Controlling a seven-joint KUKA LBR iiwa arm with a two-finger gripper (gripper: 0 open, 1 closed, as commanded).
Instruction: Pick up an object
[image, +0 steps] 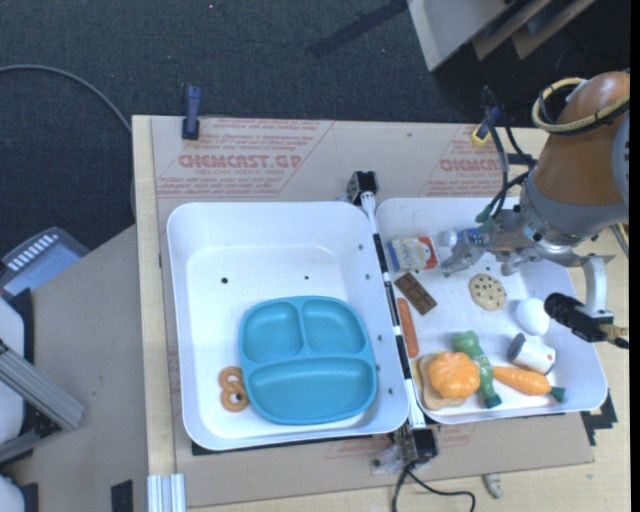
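Note:
My gripper (478, 266) hangs over the back of the right bin (590, 385), open, its two grey fingers spread with nothing between them. Just in front of it lies a round speckled cookie (487, 291). A small packet (412, 253) and a brown bar (415, 293) lie to its left. Nearer the front are an orange pumpkin (452, 374), a carrot (522, 380), a green piece (476, 356), a white egg shape (532, 316) and a small white cup (534, 352). A red sausage (408, 327) lies along the bin's left wall.
The left bin (200, 240) holds a blue divided plate (306, 358) and a small pretzel (234, 389) at its front left. A black attachment (575, 316) sticks out from the arm over the right bin's right side. The grey and orange arm (585, 150) comes in from the upper right.

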